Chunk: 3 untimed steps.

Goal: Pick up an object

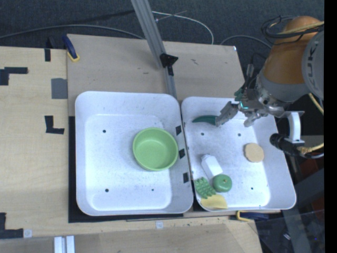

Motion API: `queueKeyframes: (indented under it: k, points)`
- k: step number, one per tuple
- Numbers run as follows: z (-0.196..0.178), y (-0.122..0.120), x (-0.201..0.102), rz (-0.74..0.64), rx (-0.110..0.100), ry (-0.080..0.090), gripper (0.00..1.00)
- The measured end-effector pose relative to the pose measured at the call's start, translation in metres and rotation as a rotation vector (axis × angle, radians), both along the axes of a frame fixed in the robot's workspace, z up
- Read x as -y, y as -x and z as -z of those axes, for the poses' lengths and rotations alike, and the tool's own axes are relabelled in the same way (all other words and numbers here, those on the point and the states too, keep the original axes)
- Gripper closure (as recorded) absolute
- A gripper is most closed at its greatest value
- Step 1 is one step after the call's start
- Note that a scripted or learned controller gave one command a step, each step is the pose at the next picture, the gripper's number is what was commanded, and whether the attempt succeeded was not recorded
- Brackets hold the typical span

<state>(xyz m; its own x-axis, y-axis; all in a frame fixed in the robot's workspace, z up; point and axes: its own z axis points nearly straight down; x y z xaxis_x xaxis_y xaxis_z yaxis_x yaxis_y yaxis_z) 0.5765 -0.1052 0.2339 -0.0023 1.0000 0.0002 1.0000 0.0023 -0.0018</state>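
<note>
**Arm Over Right Bin, Fingers Spread, Nothing Gripped**

Reaching in from three o'clock: grey arm with orange band (288,45), wrist bent down over the upper part of the right-hand shallow white plastic bin (274,186). Two-finger gripper (237,116) hanging at about twelve o'clock within that bin, tilted toward nine o'clock.

Beneath: pale wooden bench (121,65) carrying two bins side by side, the left-hand shallow white bin (95,141) at nine o'clock of the right one. Dark carpet with loose cables at the top. Slanted grey metal pole (150,28) rising at twelve o'clock of the bins.

Fingers parted widely, one grey finger (227,113) pointing toward nine o'clock, tip just beside or touching a dark green flat curved piece (204,120); contact hard to judge. Nothing seen clamped between them.

In the left bin, toward its three o'clock side: round light green plastic bowl (155,149). In the right bin: tan round disc (254,153) at three o'clock; white cylinder (212,166) near centre; green round knob-like object (222,183), green ridged piece (202,186) and yellow wedge (217,201) clustered toward six o'clock.
</note>
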Motion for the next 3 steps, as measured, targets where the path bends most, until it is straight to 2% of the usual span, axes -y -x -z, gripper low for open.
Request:
queueKeyframes:
  k: [1, 2, 3]
  points:
    - [0.0, 0.0, 0.0, 0.0, 0.0, 0.0, 0.0]
    - [0.063, -0.004, -0.003, 0.001, -0.006, 0.0, 0.0]
    - [0.122, 0.004, -0.012, 0.001, -0.007, 0.0, 0.0]
